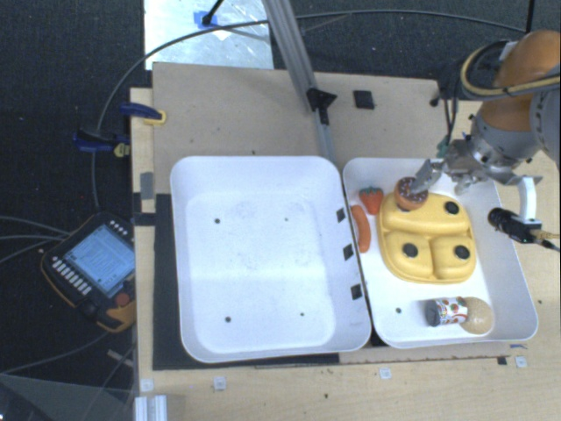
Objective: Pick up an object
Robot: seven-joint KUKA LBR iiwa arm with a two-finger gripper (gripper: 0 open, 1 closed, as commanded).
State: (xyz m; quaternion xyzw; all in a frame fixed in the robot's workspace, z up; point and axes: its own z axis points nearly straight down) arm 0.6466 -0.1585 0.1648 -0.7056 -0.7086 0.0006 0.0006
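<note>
Nearest the camera, along the bottom of the view, the front rims of two shallow white bins are seen side by side on a tan bench (228, 112). Nothing is seen lying in the left bin (188, 323).

Every loose object is found in the right bin (517, 318). At its centre a large yellow moulded piece (427, 238) with three dark dots is laid. At about 6 o'clock from that piece, near the front rim, a small bottle (458, 313) with a printed label is laid on its side, its long axis running left to right. At 9 o'clock, an orange carrot-like toy (361, 226) is placed along the bin's left wall, with a short orange-red item (372, 200) just above it. At 11 o'clock, touching the yellow piece's upper left corner, a small round brown-and-red object (408, 193) is seen.

From 2 o'clock, the grey arm with its orange band is brought in over the right bin. The gripper (429, 175) is seen low at the bin's back wall, just beside the round object, which lies toward 8 o'clock from the fingertips. Whether the gripper is open or closed cannot be told, and nothing can be confirmed as grasped. The round object is judged the likeliest target.
</note>
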